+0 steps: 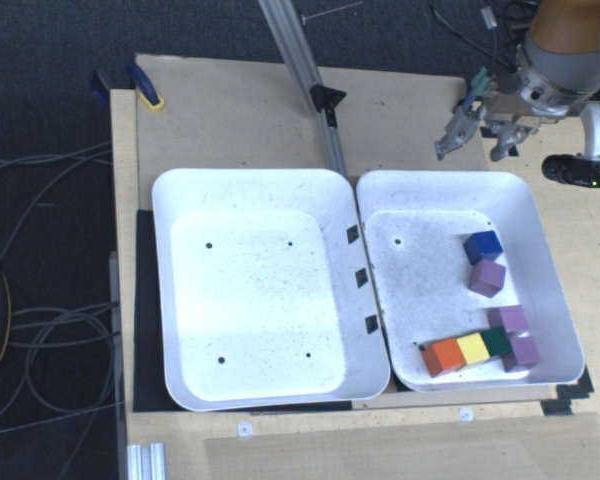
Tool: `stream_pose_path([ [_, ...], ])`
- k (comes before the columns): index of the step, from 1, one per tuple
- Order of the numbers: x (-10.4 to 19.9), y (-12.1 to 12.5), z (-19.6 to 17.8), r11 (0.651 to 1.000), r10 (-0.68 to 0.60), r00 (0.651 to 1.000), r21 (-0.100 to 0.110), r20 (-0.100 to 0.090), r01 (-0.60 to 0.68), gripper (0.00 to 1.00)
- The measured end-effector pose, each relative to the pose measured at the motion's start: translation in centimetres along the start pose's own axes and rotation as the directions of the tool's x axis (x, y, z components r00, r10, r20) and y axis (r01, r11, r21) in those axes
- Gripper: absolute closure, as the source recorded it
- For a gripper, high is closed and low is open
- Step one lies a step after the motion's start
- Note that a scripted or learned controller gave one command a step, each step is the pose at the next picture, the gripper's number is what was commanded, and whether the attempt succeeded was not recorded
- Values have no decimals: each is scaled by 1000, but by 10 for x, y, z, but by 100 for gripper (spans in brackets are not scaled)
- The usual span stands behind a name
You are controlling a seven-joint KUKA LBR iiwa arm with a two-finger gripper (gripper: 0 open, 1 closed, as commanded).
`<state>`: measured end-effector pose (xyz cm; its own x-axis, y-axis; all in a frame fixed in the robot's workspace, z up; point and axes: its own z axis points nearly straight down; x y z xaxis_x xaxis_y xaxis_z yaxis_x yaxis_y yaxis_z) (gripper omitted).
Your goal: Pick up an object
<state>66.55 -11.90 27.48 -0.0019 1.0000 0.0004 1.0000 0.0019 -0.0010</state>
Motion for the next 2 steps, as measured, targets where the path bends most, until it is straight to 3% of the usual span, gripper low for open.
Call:
stream_pose_path([
  [1, 0, 0, 0, 1000, 0, 1000, 0, 1, 0, 0],
  [2, -2, -10, 55, 1000, 2, 1000, 5, 0, -2, 0],
])
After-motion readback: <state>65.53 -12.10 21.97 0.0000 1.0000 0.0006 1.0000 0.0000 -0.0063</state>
